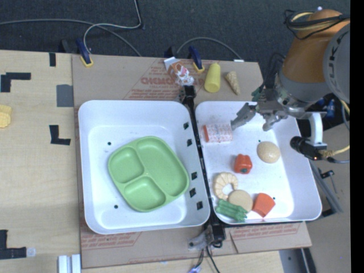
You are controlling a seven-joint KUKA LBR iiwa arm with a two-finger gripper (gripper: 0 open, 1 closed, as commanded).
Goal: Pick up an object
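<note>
The arm reaches in from the right, its orange band above the wrist, and the gripper hangs over the far part of the right bin. Its two fingers are spread apart with nothing between them (one points left toward the bin's middle wall, the other points down toward the near side).

Just left of the gripper, and apart from it, a small red-and-white box lies flat on the bin floor, close to the wall shared with the left bin. Nearer and to the right of the box sits a beige, egg-like ball, and left of that a red pepper with a green stem. Along the near side of the right bin there is a cluster: a pale ring-shaped piece, a tan round piece touching it, a green bean pod at the near edge, and an orange-red block just right of the tan piece.

The left bin holds a green divided plate, lying flat and turned at an angle, in the middle.

Beyond the bins, on the cardboard, stand a yellow bottle-like object, a cone-shaped piece just right of it, and a small red-and-white packet to the left.
</note>
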